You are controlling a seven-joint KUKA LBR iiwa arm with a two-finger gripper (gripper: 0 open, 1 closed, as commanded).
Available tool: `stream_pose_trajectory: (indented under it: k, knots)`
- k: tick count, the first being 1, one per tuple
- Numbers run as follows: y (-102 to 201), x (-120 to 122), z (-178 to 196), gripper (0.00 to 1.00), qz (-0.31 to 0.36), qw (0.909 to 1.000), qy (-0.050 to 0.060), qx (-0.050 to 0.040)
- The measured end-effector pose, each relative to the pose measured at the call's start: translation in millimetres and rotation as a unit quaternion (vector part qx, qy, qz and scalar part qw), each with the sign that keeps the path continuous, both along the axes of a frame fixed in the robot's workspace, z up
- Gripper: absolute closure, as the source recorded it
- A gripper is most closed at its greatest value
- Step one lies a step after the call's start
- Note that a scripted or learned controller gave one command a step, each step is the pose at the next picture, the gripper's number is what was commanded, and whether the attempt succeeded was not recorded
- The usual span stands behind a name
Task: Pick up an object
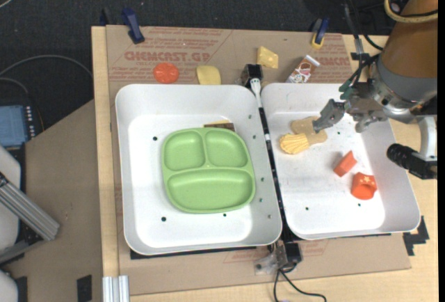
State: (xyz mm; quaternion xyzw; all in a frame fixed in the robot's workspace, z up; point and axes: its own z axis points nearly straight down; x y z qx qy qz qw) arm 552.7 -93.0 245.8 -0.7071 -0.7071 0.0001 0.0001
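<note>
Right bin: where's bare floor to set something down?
Right bin: bare along the near wall, below the two red pieces, and at its near-left. Crowded at the far-left, where the gripper hangs over the tan piece and yellow piece.

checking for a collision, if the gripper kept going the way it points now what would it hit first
The gripper points leftward and down over the right bin. The tan flat piece lies right at its tip, so it would likely meet that first, then the yellow ridged item. Height above them is unclear.
</note>
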Motion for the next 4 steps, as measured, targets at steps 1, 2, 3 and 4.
stream_pose_trajectory:
  k: [1, 2, 3, 4]
  knots:
    - [-57, -17, -135, 0.00, 0.001, 0.9999, -0.013, -0.0041]
    - [-105, 14, -65, 0.00, 0.000, 1.0000, -0.003, -0.0020]
    - [-108, 7, -162, 0.00, 0.000, 1.0000, 0.002, 0.0012]
    - [-126, -45, -160, 0.00, 0.003, 1.0000, 0.000, 0.0049]
